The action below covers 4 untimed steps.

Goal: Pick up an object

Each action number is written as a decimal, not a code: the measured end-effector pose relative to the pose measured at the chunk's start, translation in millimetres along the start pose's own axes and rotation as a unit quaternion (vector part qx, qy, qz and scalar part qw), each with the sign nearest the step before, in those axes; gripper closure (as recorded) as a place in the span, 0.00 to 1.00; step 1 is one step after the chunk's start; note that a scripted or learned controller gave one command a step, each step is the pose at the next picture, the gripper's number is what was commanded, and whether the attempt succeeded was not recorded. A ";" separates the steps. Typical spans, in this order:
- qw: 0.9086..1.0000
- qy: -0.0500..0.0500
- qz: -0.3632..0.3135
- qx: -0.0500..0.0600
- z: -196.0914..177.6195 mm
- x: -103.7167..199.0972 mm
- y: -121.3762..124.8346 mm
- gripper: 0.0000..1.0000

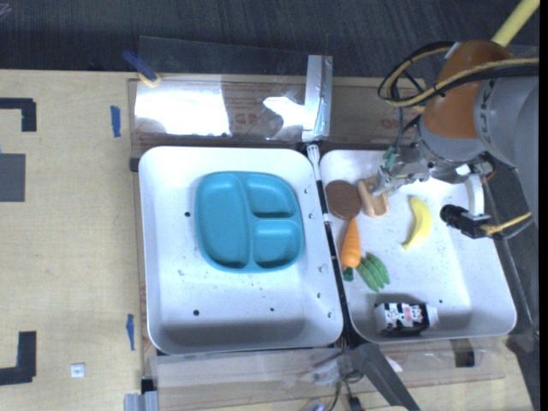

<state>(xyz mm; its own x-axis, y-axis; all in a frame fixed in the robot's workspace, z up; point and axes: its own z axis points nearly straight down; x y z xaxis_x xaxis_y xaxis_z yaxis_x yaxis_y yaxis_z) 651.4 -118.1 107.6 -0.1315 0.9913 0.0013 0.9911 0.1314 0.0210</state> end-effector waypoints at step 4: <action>0.993 0.001 -0.121 0.013 -76.6 59.3 -54.4 0.00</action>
<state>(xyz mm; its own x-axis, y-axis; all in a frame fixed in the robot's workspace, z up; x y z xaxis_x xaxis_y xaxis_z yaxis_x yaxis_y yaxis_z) 588.2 -66.8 183.2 -0.3659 0.9306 0.0011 0.9306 0.3659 -0.0046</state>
